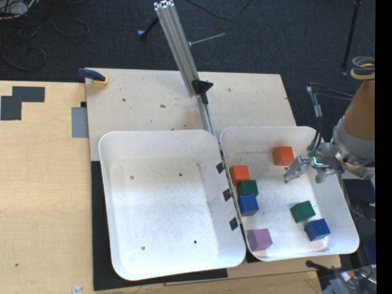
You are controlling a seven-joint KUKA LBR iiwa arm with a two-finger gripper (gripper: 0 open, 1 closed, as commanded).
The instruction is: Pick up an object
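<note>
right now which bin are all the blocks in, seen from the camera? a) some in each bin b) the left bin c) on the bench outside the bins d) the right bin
d: every block lies in the right bin, among them the orange block, the purple block and the green block, with the gripper over that same bin.

A dark blue-grey carpet point(257, 35) covers the floor beyond the counter point(147, 97), with black cables point(37, 17) trailing across it at upper left. The counter is pale, speckled board; beside it on the left lies light wood panelling point(43, 195) with dark grey patches. A slanted aluminium rail point(177, 41) rises over the back edge. Lighting is even.
</note>
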